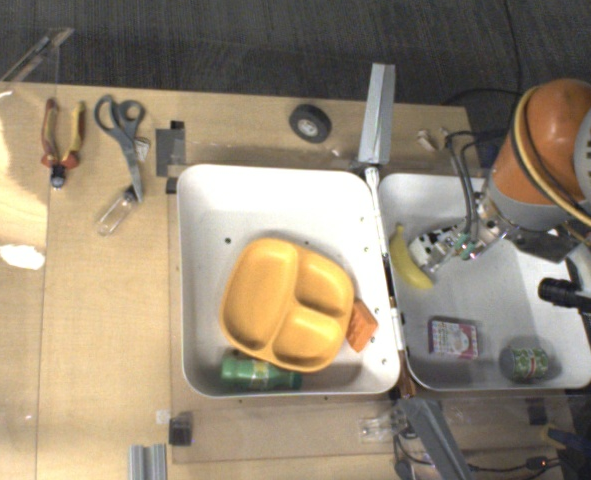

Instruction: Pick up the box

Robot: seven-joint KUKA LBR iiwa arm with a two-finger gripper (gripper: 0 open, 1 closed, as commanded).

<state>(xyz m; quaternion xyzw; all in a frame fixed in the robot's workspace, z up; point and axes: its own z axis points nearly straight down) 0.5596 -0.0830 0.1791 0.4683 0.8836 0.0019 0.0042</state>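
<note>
The box (453, 337) is small and flat, with a purple and pink label, and lies near the front of the right bin (495, 288). My gripper (441, 251) hangs over the left part of that bin, farther back than the box and apart from it. It sits right beside a yellow banana (408, 260). The grey arm with its orange band (547, 138) reaches in from the right.
A green round object (525, 360) lies to the right of the box. The left bin (205, 268) holds a yellow divided plate (287, 303), a green can (258, 372) and an orange piece (362, 327). Scissors (125, 138), pliers (60, 138) and a tape roll (310, 122) lie on the bench.
</note>
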